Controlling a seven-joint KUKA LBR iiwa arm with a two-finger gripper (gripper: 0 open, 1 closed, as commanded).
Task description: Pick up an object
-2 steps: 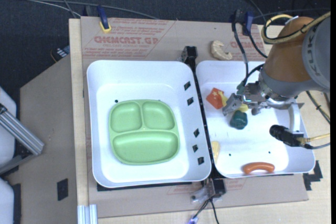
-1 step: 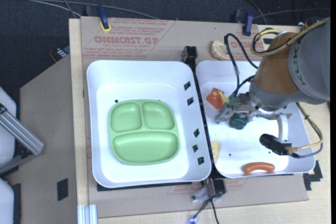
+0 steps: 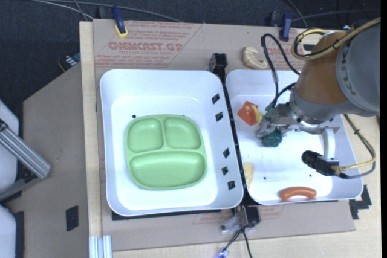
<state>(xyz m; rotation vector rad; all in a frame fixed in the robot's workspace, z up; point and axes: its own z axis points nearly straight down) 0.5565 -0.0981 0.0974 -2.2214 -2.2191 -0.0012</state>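
In the camera view the gripper (image 3: 271, 127) is low in the right bin (image 3: 314, 190), its grip impossible to tell, over a teal object (image 3: 271, 139) with an orange block (image 3: 248, 113) at 10 o'clock, which a skewed descent could nudge instead.

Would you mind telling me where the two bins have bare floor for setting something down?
Left bin: only a margin around the green divided tray, widest along its far side. Right bin: a bare patch between the teal object and the orange sausage-shaped toy; crowded near the end effector.
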